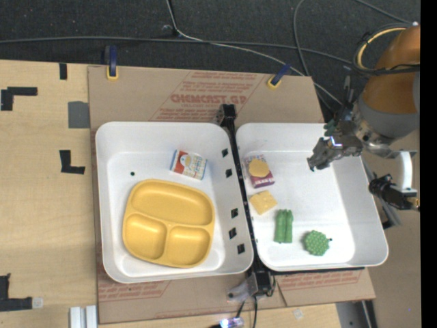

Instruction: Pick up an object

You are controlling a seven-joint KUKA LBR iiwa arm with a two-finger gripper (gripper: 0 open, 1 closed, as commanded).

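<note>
I start at the left bin (109, 183). It carries a yellow divided tray (168, 223) toward its front and a small printed carton (188, 164) lying flat behind it, the two near each other but apart.

The right bin (365, 231) holds the likely targets, all close to the divider: a burger-like toy (259, 171), a yellow block (263, 202) just in front of it, a green stalk piece (283, 226) and a round green toy (316, 242) near the front wall.

The gripper (319, 157) hangs over the bin's rear right area, well apart from every item. Nothing sits between its fingers; whether they are spread or pressed together I cannot tell at this angle.

My concerns: the burger-like toy and the yellow block lie so close that a descent on one could nudge the other, and both sit near the divider, which a finger might strike. The round green toy looks prone to rolling out of a pinch.
</note>
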